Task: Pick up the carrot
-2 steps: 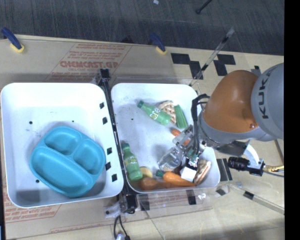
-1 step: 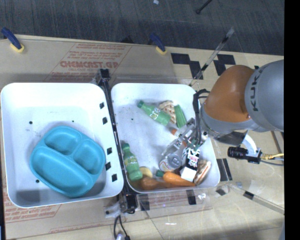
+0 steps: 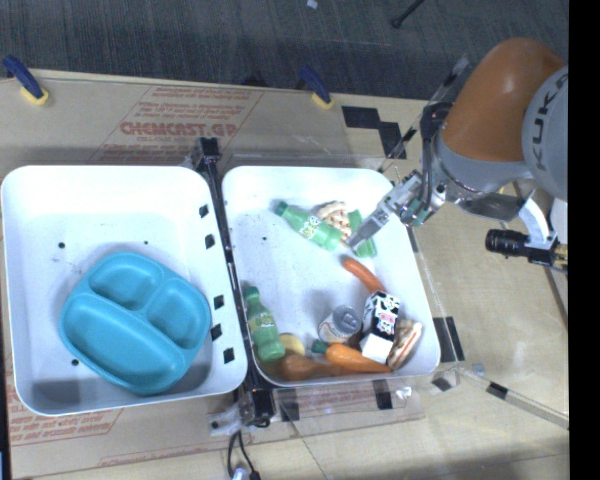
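Note:
The carrot (image 3: 355, 359), orange with a small green top, lies along the front wall of the right bin (image 3: 280, 268) among other toy foods. A shorter orange-red piece (image 3: 363, 273) lies further back, near the bin's right wall. My gripper (image 3: 366, 232) hangs over the back right part of this bin, just above and behind that orange-red piece and next to a green bottle. It is well apart from the carrot at the front. Nothing shows in the gripper.
A green bottle (image 3: 310, 223) and a beige item (image 3: 331, 211) lie at the back of the right bin. A second green bottle (image 3: 263, 334), a grey disc (image 3: 342, 322), a black-and-white block (image 3: 383, 314) and a bun (image 3: 408, 343) crowd the carrot. The left bin holds a blue divided tray (image 3: 135, 318).

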Robot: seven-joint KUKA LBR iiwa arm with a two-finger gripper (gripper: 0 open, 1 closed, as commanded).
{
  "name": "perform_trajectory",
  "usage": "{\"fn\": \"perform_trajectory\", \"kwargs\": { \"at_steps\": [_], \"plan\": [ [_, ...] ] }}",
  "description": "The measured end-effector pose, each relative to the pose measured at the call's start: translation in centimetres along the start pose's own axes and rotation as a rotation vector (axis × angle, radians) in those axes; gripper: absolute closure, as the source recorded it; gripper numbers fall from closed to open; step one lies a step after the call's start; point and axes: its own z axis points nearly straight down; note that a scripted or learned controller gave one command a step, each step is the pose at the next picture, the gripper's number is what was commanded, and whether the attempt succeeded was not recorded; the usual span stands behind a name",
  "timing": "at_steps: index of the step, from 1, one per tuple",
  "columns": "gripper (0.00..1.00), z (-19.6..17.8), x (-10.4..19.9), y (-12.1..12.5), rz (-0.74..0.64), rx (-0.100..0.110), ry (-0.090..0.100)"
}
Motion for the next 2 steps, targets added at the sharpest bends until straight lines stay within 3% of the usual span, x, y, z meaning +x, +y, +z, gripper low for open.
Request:
{"fn": "perform_trajectory", "kwargs": {
  "at_steps": [1, 2],
  "plan": [
    [0.00, 0.8, 6.2, -3.7, -0.217, 0.003, 0.010],
    [0.00, 7.3, 9.8, -3.3, -0.879, -0.001, 0.011]
  ]
}}
